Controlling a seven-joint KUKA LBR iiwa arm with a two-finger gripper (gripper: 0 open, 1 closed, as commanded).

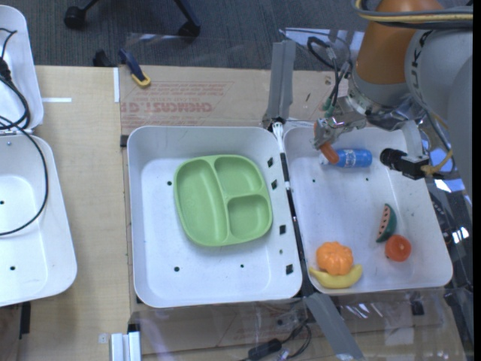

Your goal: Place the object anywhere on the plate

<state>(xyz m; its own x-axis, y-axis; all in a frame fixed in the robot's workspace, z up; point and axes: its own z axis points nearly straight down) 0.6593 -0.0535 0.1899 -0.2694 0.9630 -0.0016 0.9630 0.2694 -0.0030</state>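
The gripper (328,135) sits at the right bin's (421,277) far left, touching a blue bottle (352,158). Its grip: cannot tell. The green plate (223,199) lies in the left bin (150,277).

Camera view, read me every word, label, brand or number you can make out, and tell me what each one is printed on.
Cardboard sheet behind the left bin: red print in two lines, upside down and mirrored from here; too blurred to read for certain.
Blue bottle in the right bin, by the gripper: any label is too small to read.
Green plate, watermelon slice, banana: no text on them.
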